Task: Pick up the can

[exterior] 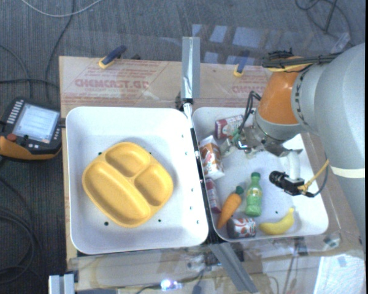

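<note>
Two can-like items lie in the right bin [316, 216]. A dark red and white can [225, 127] rests near the bin's back left, and a red and white can [241, 227] lies on its side at the front. My gripper [243, 137] hangs low over the back of the bin, just right of the dark red can and close to it. The grey wrist with its orange band [281, 98] covers the bin's back right. Nothing can be seen held in the gripper.
The right bin also holds a snack packet [211, 158], a carrot [230, 208], a green bottle [253, 195] and a banana [277, 222]. A yellow divided plate [127, 182] sits in the left bin [86, 127]. A teach pendant [27, 129] lies left of the bench.
</note>
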### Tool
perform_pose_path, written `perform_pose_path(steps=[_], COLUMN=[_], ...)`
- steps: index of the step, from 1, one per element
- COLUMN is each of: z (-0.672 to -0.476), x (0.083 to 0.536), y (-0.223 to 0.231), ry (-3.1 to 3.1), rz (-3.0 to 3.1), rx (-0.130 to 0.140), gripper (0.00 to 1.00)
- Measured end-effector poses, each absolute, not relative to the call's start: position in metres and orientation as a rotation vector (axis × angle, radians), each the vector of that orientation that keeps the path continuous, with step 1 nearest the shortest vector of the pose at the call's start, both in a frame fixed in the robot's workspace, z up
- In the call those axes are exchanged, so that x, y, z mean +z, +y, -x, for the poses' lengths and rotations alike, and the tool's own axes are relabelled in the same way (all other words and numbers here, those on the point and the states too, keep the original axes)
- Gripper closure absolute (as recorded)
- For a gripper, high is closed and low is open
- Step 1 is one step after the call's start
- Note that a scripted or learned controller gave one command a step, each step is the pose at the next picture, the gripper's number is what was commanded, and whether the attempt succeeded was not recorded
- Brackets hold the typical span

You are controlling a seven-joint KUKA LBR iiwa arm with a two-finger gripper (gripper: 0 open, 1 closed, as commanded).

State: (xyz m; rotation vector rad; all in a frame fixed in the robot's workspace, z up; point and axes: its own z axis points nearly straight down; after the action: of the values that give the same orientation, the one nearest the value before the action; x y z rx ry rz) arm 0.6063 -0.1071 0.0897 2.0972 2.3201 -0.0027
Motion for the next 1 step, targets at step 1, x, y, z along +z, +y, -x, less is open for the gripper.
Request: perform_pose_path(steps=[1], z=[-0.664], x=[0.0873], y=[-0.1307], ry=[2.066], rz=[-2.39], rx=[-0.017], gripper=[0.0])
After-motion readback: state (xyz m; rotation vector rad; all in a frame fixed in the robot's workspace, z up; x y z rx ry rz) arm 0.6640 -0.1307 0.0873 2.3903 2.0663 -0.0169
